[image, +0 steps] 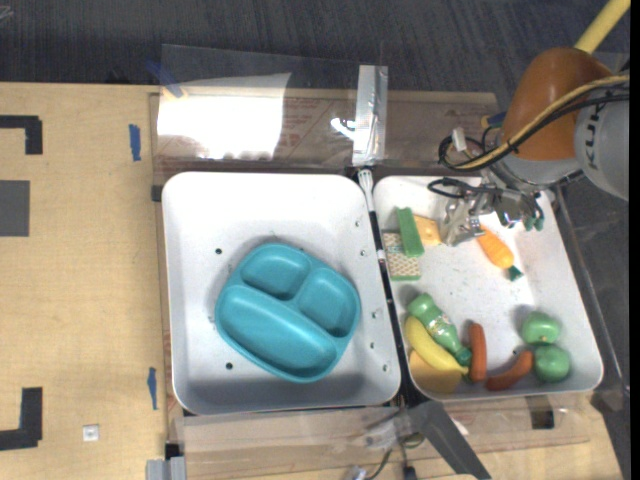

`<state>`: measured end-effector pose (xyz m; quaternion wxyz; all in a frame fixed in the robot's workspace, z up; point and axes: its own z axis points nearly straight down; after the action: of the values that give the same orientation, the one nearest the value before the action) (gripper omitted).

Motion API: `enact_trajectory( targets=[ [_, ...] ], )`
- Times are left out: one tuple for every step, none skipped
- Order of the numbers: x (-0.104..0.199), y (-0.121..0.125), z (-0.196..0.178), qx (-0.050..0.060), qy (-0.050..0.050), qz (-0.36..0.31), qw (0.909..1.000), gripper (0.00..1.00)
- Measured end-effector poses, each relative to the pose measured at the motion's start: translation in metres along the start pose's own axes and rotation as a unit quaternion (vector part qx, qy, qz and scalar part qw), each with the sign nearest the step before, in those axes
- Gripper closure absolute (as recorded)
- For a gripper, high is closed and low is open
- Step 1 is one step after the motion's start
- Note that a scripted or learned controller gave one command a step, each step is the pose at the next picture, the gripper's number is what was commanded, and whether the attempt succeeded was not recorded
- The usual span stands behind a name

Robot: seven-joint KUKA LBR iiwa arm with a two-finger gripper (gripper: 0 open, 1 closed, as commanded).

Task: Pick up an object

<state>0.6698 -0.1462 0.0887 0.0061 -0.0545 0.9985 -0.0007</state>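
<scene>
My gripper hangs low over the back of the right bin, reaching in from the right under the orange-banded wrist. Just left of it lie a yellow wedge and a green block. An orange carrot-like toy lies just right of it and a little nearer the front. From here nothing can be made out held in the gripper.
At the right bin's front lie a green bottle, a banana, a red sausage, a red chili and two green fruits. A speckled sponge sits by the divider. The left bin holds a teal divided plate.
</scene>
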Motion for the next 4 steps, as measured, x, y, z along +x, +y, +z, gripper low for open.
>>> enact_trajectory(
  targets=[
    [0.001,-0.017,-0.040,0.000,-0.001,-0.197,0.9803,1.00],
    [0.002,-0.016,-0.038,-0.001,0.000,-0.198,0.9803,0.00],
    [0.038,-0.016,0.000,-0.001,0.001,-0.139,0.9903,0.00],
    [0.034,-0.015,-0.015,0.001,-0.007,-0.140,0.9902,1.00]
  ],
)
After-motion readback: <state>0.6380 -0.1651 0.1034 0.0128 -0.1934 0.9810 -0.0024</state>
